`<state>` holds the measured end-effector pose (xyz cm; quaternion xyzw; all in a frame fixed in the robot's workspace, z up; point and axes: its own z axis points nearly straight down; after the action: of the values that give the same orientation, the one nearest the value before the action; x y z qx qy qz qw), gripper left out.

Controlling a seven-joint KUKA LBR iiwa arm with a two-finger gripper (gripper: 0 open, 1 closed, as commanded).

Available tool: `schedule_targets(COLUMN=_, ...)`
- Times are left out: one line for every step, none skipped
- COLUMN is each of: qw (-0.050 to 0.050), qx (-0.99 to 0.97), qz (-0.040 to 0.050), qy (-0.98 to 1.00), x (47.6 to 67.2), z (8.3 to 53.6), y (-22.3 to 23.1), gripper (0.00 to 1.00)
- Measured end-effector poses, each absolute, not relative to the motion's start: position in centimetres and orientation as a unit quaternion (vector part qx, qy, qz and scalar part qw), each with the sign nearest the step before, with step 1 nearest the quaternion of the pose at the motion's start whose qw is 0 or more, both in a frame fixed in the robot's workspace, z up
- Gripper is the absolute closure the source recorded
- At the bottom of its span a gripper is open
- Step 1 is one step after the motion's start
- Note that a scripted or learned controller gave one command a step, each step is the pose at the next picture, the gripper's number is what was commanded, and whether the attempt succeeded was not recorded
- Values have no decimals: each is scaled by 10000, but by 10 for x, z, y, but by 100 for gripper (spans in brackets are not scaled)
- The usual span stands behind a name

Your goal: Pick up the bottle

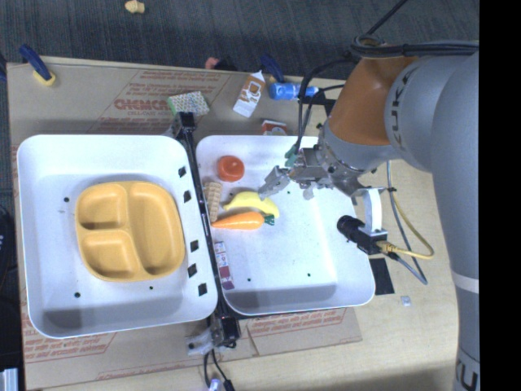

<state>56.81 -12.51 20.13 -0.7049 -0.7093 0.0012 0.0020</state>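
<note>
Overhead, the pincer [275, 182] hangs just above the banana [254, 203]; its spread cannot be told.

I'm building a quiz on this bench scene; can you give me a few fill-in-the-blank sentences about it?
1. The yellow divided plate lies in the ____ bin.
2. The orange carrot lies touching the ____ beside it.
3. The gripper hangs over the ____ bin.

Missing words: left; banana; right

Bright, even overhead light, soft shadows, slightly soft focus, mild glare.
</note>
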Motion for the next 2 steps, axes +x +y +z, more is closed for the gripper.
schedule_targets(qw=30, qx=-7032, qz=18, qy=-7110, x=568, z=211, y=-125, gripper=100)
schedule_targets(qw=18, qx=-6478, qz=9, qy=-7618, x=503, z=211, y=-153, gripper=100)
